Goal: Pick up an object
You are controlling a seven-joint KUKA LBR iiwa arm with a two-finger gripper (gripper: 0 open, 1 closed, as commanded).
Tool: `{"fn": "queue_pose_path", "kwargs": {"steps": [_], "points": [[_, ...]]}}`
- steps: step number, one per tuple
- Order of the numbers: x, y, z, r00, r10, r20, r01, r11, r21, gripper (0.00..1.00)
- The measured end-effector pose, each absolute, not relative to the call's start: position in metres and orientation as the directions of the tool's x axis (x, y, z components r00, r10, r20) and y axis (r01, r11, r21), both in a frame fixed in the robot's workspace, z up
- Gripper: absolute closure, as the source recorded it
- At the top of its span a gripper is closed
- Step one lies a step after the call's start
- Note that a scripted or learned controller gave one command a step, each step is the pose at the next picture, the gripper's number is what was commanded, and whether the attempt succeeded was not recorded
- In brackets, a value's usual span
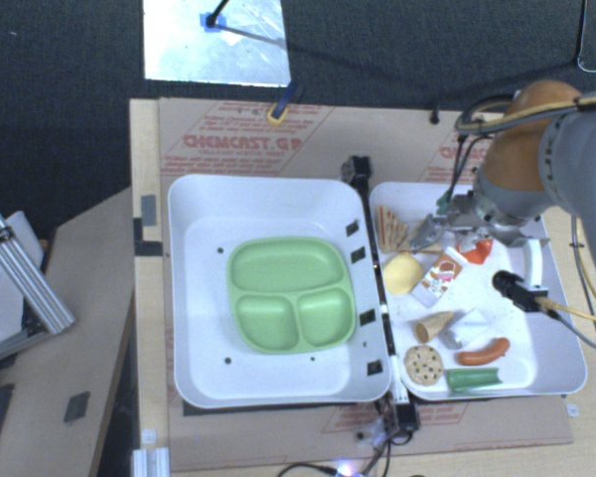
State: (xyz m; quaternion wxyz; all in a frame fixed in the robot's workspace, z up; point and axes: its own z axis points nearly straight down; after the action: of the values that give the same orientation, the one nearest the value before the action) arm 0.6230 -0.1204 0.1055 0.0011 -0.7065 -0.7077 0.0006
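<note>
1. Nearest to the camera, along the front edge of the right bin [566,371], lie a green pod-shaped toy [473,378] and, just to its left, a round cookie [423,364].
2. A little farther back are a red sausage [484,350] and a small cone [433,325], near each other.
3. In the middle of this bin are a yellow lemon-like piece [401,272] and a small printed carton [440,275], side by side.
4. The left bin [194,296] carries a green divided plate [289,294].
5. At the far side of the right bin, a waffle-pattern wedge [391,229] lies beside the gripper [433,227].
6. The gripper is low over that far part; I cannot tell the state of its jaws.
7. The grey arm [546,157] enters from the right, above the worktop [243,132].
</note>
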Motion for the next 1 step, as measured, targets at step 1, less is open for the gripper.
{"fn": "queue_pose_path", "kwargs": {"steps": [1], "points": [[0.6257, -0.1205, 0.0888, -0.001, 1.000, 0.001, 1.000, 0.001, 0.004, 0.00]]}}
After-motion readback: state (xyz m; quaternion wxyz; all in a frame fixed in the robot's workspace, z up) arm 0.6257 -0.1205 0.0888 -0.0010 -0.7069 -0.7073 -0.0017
